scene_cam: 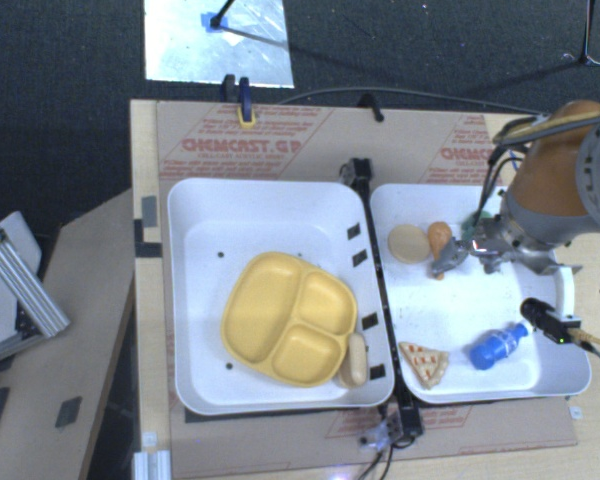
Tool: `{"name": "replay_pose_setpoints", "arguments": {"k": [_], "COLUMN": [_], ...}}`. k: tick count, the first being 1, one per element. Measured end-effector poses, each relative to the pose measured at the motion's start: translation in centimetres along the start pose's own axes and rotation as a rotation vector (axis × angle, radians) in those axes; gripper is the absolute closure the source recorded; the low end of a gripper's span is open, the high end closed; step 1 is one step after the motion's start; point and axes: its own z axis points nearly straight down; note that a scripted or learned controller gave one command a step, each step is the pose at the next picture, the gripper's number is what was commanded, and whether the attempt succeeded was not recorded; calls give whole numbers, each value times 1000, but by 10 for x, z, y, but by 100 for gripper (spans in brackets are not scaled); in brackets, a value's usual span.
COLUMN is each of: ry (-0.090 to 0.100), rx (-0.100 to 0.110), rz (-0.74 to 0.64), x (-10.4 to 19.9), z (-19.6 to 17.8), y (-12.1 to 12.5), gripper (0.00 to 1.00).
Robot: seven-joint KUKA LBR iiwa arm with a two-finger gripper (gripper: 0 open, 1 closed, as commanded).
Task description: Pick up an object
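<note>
Arm bent low over right bin (550, 383), end effector (446, 259) beside orange egg (438, 234)

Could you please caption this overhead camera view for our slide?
Claw beside an orange egg in the right bin; yellow tray in the left.

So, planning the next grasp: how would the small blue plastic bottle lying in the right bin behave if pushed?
The small blue plastic bottle lies on its side, so it would probably roll. It looks light and smooth, so it may slip.
</note>
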Motion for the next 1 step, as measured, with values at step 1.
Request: {"name": "replay_pose_setpoints", "arguments": {"k": [1], "ry": [0], "rx": [0], "rz": [0], "x": [1], "z": [50], "y": [0], "gripper": [0]}}
